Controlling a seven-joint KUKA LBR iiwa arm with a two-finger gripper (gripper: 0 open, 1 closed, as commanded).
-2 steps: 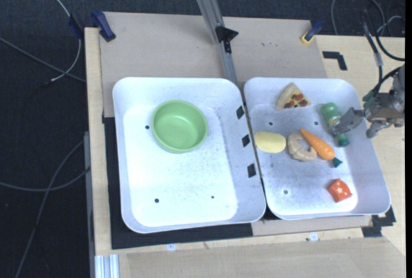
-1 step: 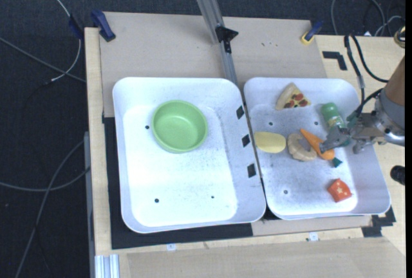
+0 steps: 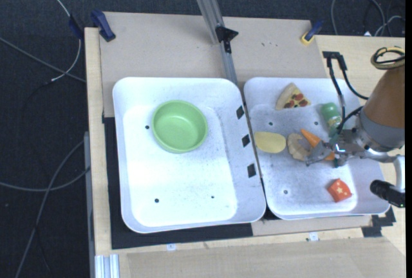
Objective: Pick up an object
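end effector (image 3: 320,156) low in right bin (image 3: 309,203), at cluster of toy food: tips touching or just over tan piece (image 3: 297,146), orange carrot (image 3: 310,138) just beside. cannot tell how far open; nothing clearly between tips. yellow piece (image 3: 270,141) just left of cluster, pizza slice (image 3: 293,97) toward back, green item (image 3: 331,112) near arm, red piece (image 3: 339,190) toward front. green bowl (image 3: 179,125) in left bin (image 3: 187,206).

A light green round plastic bowl (image 3: 179,125) sits in the speckled shallow white left bin (image 3: 138,199); a red toy piece (image 3: 339,190) lies right.
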